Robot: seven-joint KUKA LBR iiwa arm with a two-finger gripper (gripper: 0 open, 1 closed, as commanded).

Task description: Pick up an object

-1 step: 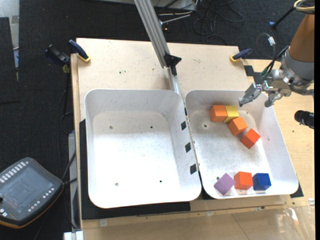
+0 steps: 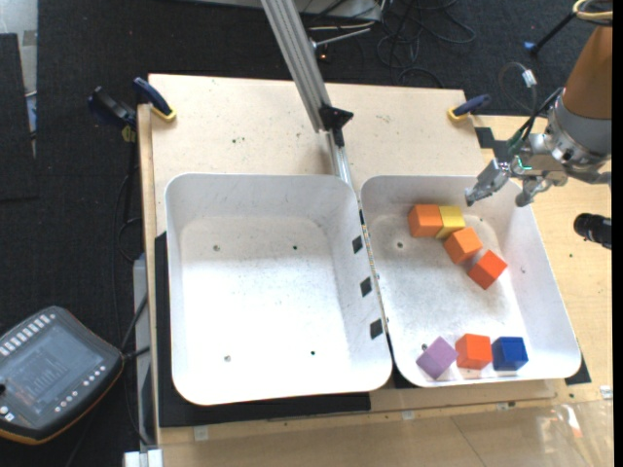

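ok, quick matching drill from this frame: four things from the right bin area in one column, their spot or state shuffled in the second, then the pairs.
Column 1
1. yellow cube
2. blue cube
3. purple cube
4. gripper

Column 2
A. left end of the three-cube row at the right bin's near edge
B. open, holding nothing, over the bin's far right corner
C. right end of that near-edge row
D. wedged between two orange cubes in the upper cluster

Pairs: 1-D, 2-C, 3-A, 4-B
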